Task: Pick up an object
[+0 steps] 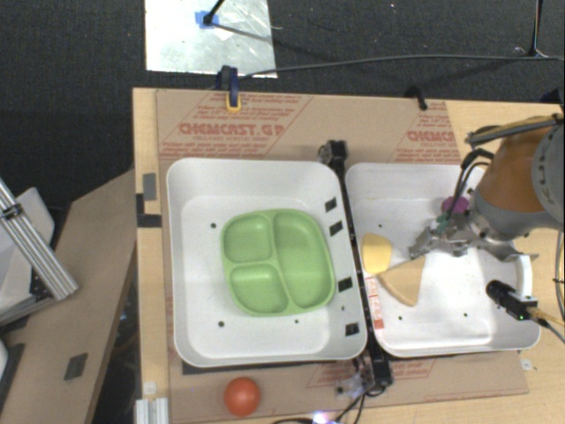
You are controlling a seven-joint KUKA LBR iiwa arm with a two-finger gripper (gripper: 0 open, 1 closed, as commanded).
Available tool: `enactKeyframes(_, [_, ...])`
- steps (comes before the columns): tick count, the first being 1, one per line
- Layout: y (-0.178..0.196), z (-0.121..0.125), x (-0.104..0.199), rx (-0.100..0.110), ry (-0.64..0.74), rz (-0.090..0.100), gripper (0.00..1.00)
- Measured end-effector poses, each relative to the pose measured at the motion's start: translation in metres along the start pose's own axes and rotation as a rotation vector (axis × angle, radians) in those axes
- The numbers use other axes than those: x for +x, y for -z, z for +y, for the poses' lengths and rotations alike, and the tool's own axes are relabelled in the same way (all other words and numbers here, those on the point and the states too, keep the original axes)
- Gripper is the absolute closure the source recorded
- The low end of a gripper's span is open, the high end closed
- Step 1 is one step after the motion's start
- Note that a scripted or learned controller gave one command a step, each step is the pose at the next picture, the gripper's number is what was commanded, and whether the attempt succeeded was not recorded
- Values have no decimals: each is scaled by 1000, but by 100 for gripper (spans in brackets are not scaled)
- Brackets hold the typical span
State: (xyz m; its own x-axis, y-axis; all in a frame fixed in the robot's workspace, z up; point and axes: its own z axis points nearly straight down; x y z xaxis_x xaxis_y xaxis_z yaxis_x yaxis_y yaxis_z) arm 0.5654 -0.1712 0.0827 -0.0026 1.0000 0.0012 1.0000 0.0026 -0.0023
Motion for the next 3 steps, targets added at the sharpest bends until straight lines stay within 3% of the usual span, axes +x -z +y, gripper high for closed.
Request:
enactKeyframes(1, [13, 2, -1, -6, 0, -2, 100])
enactKeyframes(3, [108, 12, 1, -9, 3, -3, 100])
